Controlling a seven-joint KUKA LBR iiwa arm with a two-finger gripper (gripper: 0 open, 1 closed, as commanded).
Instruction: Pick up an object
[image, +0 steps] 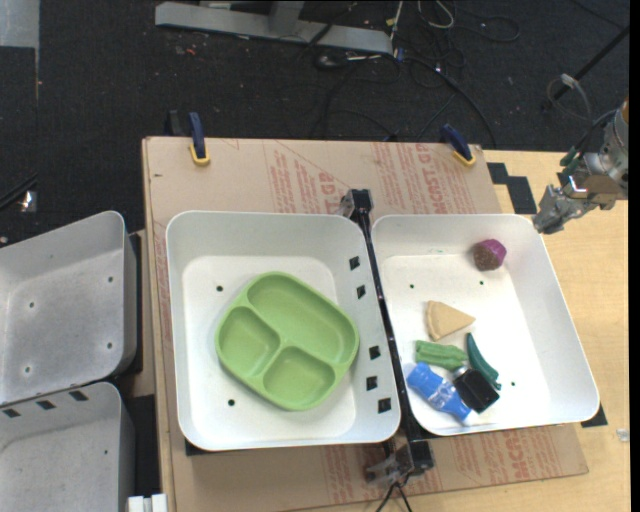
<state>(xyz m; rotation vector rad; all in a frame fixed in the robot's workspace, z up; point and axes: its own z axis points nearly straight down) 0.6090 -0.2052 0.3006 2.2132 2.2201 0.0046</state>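
- Overhead, the slanted camera view takes in two shallow white bins side by side on the counter (300, 170), which is covered by a brown cardboard sheet with red print.
- Left bin (190, 330): holds one green divided plate (287, 341) with three compartments, lying flat near the bin's middle, turned at an angle to the bin walls.
- Right bin (545, 300): holds the small loose objects.
- Purple lump (489, 253): sits alone near the far right corner of the right bin, well apart from the rest.
- Tan wedge (447, 320): lies near the middle of that bin, point facing right.
- Green flat piece (440, 353): just below the wedge, close to it.
- Dark teal curved piece (481, 358): right of the green piece, touching or nearly touching it; cannot tell which.
- Black block (476, 389): at the lower end of the teal piece, in contact with it.
- Blue object (435, 388): beside the black block on its left, near the front wall of the bin.
- Gripper (552, 219): at the right edge of the view, outside the right bin's far right corner, above the counter. Nothing shows between its fingers; whether they are spread or pressed together, I cannot tell.
- Arm (608, 160): reaches in from the right, with cabling around the wrist.
- Yellow-handled clamps (199, 150) pin the cardboard at its far edge.
- Other white trays (60, 290) lie off the counter at the left.
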